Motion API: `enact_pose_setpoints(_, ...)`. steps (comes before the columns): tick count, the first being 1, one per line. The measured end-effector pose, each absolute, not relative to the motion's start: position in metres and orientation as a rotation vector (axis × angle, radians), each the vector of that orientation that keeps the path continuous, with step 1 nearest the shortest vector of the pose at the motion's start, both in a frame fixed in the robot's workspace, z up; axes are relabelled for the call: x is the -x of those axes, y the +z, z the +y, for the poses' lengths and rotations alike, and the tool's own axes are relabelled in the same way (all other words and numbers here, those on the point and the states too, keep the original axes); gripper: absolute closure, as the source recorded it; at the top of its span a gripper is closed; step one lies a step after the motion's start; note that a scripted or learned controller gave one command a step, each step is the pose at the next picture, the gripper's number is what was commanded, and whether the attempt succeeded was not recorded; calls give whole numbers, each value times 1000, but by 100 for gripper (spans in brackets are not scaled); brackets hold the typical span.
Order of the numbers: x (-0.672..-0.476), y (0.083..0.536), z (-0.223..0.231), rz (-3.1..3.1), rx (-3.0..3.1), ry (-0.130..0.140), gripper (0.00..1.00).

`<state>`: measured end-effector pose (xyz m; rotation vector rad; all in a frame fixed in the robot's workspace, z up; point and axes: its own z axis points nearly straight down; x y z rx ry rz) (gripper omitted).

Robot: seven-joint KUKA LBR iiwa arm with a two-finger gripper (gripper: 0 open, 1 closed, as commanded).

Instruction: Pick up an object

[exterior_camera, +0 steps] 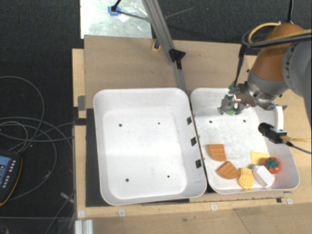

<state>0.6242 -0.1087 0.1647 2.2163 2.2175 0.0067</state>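
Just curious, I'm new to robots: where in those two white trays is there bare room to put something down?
The left tray is bare throughout. The right tray is free in its middle, between the hand and the orange pieces; its near right corner is crowded.

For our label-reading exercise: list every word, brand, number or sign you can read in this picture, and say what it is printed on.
No text can be read anywhere.
The device at the left edge has a lit screen and buttons, too small and blurred to read.
The toy foods, such as the white block in the right bin, show no legible marks.
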Motion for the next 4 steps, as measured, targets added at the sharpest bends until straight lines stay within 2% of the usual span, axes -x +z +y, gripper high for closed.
enact_pose_setpoints(1, -627, 209, -110, 2221, -2214, 6, 100)
enact_pose_setpoints(2, -622, 271, -111, 2221, -2211, 8, 100)
enact_pose_setpoints(4, -595, 269, -12, 2235, -2210, 3, 100)
